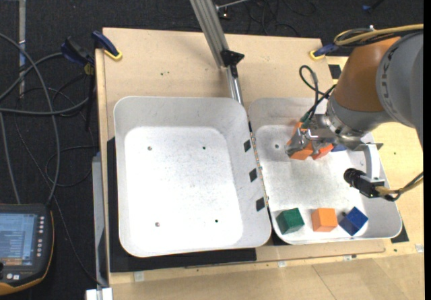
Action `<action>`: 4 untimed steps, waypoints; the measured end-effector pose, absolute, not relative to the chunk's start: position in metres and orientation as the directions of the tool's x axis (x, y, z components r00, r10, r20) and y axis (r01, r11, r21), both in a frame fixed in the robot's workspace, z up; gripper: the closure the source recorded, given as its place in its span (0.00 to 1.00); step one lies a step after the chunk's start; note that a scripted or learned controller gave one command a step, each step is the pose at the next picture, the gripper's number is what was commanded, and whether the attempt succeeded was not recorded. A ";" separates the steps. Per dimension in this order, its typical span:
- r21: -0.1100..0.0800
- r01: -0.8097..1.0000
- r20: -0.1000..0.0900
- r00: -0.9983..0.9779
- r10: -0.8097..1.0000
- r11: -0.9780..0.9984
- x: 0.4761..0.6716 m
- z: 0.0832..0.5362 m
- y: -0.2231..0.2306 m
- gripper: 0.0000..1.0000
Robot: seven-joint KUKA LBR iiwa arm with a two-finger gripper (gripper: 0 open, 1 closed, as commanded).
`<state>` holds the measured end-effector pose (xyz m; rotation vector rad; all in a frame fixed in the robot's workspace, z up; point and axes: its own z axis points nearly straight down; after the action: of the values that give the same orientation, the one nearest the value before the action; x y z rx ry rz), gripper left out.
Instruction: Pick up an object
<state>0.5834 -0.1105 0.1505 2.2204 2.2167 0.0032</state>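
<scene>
We are looking down at a slant on a bench (pixel 175 56) carrying two shallow white bins side by side. The left bin (pixel 135 113) is lying broad and pale, its floor speckled with fine dark dots. The right bin (pixel 377 228) is holding three small blocks lined up along its near edge: a green block (pixel 291 220) on the left, an orange block (pixel 324 219) just beside it in the middle, and a blue block (pixel 353 220) to the right, tilted on a corner. The three are sitting near each other but apart. The arm (pixel 377 79) is reaching in from the right, its grey body and orange band hanging over the far part of the right bin. The gripper (pixel 304 147) is hovering low over the upper left area of that bin, well apart from the row of blocks. Orange and grey parts are showing around its tip, and we cannot tell whether anything is sitting between its fingers, nor how wide they are standing. A grey metal pole (pixel 205 9) is slanting down from the top toward the seam between the bins, and a teach pendant (pixel 23 245) is lying off the bench at lower left.
</scene>
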 end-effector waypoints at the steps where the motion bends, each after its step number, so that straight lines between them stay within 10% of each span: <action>1: 0.007 1.000 -0.001 -0.003 1.000 0.003 0.582 0.213 -0.106 1.00; 4: 0.000 1.000 0.002 -0.009 1.000 0.009 0.572 0.239 -0.012 1.00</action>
<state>0.5717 -0.0121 0.2388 2.2122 2.2321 0.0027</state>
